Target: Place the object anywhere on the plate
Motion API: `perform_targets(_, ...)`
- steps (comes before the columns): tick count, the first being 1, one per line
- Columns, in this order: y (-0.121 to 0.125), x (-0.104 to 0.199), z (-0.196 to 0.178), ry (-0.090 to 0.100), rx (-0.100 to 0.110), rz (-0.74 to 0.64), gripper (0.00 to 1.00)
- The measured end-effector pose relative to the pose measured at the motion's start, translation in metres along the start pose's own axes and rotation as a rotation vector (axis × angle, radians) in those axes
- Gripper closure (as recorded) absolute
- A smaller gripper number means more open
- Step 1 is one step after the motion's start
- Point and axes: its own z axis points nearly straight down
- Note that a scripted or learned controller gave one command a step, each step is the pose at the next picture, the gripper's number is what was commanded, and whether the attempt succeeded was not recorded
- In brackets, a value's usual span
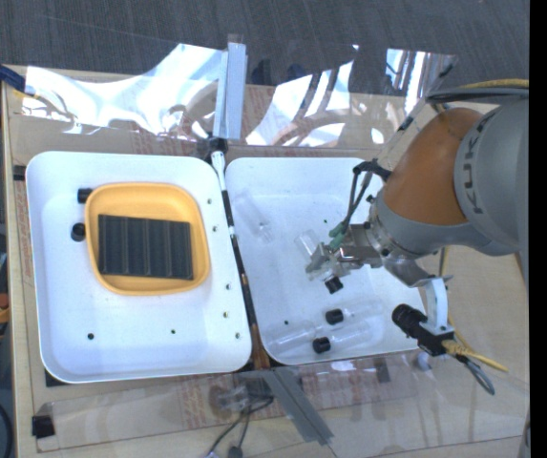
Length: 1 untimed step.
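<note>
On the bench, the left white bin [53, 342] carries the yellow plate [149, 239] with a dark ribbed centre, while over the right white bin [273, 208] the gripper [328, 260] hangs low, its opening impossible to judge, near small clear and black objects [333, 316] that are hard to identify.

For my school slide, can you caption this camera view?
Robot arm's gripper hovers over the right bin; yellow plate waits in the left bin.
</note>
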Motion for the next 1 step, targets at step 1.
perform_targets(1,0.0585,0.0383,-0.0376,0.0,-0.001,-0.242,1.0)
